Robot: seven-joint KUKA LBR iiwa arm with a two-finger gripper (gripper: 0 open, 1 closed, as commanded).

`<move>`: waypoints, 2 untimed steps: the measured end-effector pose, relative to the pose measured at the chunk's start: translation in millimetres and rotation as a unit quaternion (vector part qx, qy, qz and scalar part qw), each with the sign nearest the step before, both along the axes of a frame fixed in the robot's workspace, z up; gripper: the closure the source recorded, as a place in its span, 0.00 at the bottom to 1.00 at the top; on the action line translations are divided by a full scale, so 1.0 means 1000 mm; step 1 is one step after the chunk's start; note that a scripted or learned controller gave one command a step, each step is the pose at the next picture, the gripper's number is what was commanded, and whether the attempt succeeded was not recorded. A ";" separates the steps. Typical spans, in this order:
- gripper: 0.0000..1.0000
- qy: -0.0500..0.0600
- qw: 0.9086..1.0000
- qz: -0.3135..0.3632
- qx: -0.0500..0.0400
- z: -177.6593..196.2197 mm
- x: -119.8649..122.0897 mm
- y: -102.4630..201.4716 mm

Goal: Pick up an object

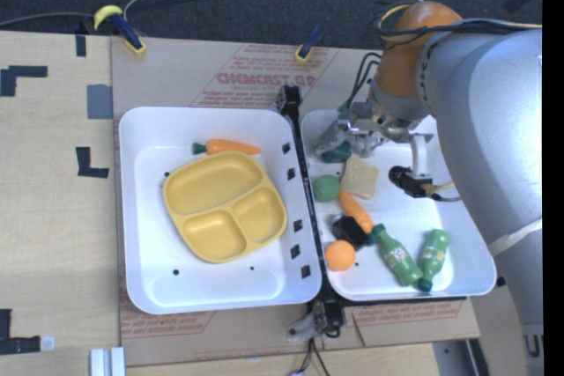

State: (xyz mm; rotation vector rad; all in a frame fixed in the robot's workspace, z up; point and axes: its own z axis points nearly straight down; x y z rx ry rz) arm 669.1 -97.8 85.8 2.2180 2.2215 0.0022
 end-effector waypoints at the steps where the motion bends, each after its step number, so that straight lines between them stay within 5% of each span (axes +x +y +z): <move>1: 0.00 0.002 1.000 0.000 0.000 0.002 -0.001 -0.019; 2: 1.00 0.002 1.000 0.001 -0.001 0.012 -0.001 -0.019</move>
